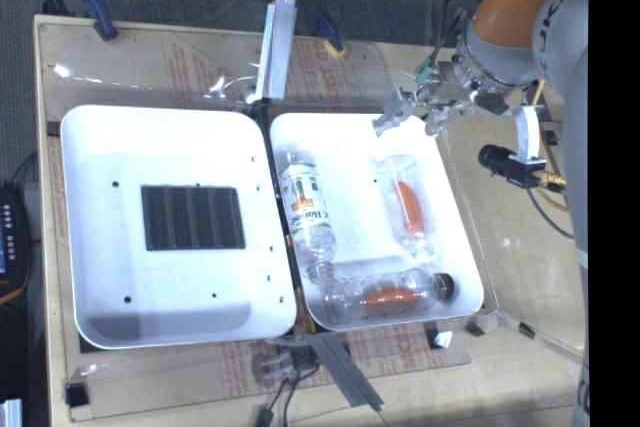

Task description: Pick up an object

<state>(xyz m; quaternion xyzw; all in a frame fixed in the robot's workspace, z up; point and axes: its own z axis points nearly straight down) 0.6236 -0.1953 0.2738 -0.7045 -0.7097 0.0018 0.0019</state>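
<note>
In the right bin [345, 143] lie three items. A clear bottle with a white and orange label [304, 205] lies along the bin's left wall. A clear packet holding an orange piece [407, 205] rests at the right side. Another clear bottle with an orange piece inside and a dark cap [390, 293] lies along the front wall. My gripper [412, 115] hovers above the bin's far right corner, with its fingers spread and nothing between them. It is apart from all three items.
The left bin [100, 165] holds a dark ribbed rectangular pad [193, 217]. A metal upright post [275, 50] stands between the bins at the back. Blue clamps [100, 15] hold the clear sheet at the bench's far edge. Cables and a black connector [510, 165] hang right of the bin.
</note>
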